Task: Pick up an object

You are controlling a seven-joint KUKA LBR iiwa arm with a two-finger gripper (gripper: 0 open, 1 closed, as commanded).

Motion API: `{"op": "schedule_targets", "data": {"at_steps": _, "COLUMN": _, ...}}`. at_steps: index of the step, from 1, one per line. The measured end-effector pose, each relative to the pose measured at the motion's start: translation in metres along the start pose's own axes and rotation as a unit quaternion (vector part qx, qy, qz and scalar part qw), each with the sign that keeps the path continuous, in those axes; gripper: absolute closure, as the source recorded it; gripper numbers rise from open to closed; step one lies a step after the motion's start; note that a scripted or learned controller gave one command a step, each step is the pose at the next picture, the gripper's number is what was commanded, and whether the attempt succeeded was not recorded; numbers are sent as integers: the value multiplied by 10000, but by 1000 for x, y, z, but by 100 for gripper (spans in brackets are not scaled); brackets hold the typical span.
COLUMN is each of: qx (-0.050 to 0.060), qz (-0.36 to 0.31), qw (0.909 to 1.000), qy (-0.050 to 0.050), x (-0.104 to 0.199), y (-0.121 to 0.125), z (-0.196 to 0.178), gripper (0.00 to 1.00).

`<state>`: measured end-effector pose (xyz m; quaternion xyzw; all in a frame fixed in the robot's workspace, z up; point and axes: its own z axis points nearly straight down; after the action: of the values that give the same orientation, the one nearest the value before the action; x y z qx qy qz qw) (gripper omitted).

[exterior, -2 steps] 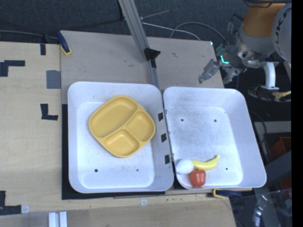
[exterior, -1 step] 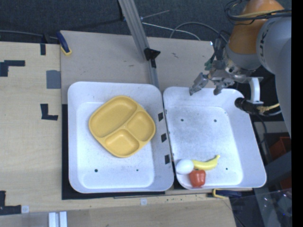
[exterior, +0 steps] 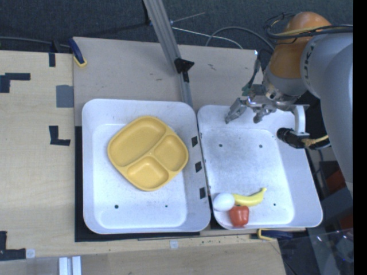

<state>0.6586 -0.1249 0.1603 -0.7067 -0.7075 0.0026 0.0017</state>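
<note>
End effector (exterior: 248,114), fingers spread wide and holding nothing, above the right bin's (exterior: 298,159) far edge. Banana (exterior: 250,197), white egg (exterior: 223,201) and red pepper (exterior: 239,215) cluster at its near edge; yellow divided plate (exterior: 148,152) occupies the left bin (exterior: 92,153).

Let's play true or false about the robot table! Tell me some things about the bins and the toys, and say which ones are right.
1. The yellow plate lies in the left bin. True.
2. The banana sits on the yellow plate. False: it lies in the right bin, near the front edge.
3. The white egg is right beside the red pepper. True.
4. The gripper is holding the banana. False: it is at the far edge of the right bin, with nothing between its fingers.
5. The yellow plate has three sections. True.
</note>
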Motion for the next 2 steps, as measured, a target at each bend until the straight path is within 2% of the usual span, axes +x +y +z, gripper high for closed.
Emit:
{"op": "schedule_targets", "data": {"at_steps": 1, "qx": 8, "qz": -3, "qw": 10000, "qy": 3, "x": -1, "y": -3, "z": 65, "gripper": 0}}
{"op": "schedule_targets", "data": {"at_steps": 2, "qx": -19, "qz": -13, "qw": 10000, "qy": 4, "x": 0, "y": -2, "z": 50, "gripper": 100}}
